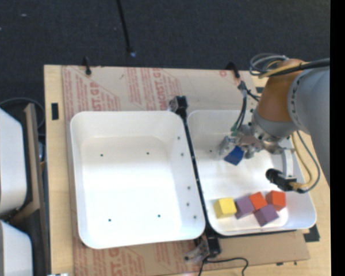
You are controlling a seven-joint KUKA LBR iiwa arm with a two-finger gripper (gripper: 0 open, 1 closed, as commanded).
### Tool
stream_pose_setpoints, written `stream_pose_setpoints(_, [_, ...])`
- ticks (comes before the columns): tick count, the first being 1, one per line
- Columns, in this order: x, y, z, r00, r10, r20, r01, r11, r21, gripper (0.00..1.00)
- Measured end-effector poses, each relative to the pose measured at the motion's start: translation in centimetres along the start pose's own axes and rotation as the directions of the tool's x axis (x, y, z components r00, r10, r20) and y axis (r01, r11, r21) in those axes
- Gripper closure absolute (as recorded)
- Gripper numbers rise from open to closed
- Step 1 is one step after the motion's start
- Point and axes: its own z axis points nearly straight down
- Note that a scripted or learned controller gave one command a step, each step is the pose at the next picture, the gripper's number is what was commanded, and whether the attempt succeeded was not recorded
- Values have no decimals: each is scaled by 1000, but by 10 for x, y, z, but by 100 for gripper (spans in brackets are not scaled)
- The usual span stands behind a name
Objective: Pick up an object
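Observation:
My gripper (236, 149) hangs over the upper middle of the right bin (210, 122), below the orange band of the arm. A small blue block (234, 156) sits between its two fingers, tilted, and the fingers are shut on it. Along the bin's near edge lies a cluster of blocks: a yellow block (224, 207), a purple block (244, 206), an orange block (257, 200), a red-orange block (277, 199) and a second purple block (267, 215).
The left bin (76, 132) lies beside the right one, with a black divider clip (179, 104) at their shared far corner. Cables (287, 180) trail from the wrist over the right bin's right side. Cardboard covers the bench around the bins.

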Motion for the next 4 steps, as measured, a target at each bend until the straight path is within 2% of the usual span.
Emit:
stream_pose_setpoints(1, [1,4,-17,1000,-2,1,2,1000,-13,100])
stream_pose_setpoints(2, [88,13,-107,1000,-10,0,10,1000,-19,100])
stream_pose_setpoints(3, [198,19,-167,1000,-12,-2,12,1000,-16,100])
stream_pose_setpoints(4, [228,54,-141,1000,24,1,-23,1000,-9,100])
